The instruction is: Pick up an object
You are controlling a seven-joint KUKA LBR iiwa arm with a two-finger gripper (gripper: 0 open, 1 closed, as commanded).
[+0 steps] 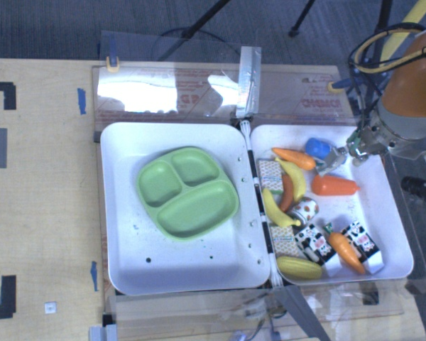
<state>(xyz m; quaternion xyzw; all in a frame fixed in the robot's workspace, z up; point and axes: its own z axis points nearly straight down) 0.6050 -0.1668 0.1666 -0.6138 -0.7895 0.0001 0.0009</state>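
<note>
Camera view: red lettering on the clear back panel (319,94), unreadable. Gripper (339,158) over right bin (390,212), jaw state unclear. Orange carrot (334,185) lies left-right.

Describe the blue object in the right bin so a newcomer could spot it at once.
Start at the right bin, the one crowded with toy food, and look to its far edge, near where the claw hangs. The blue object lies there, just behind an orange carrot. It is the only blue item among orange, yellow and black-and-white pieces.
</note>
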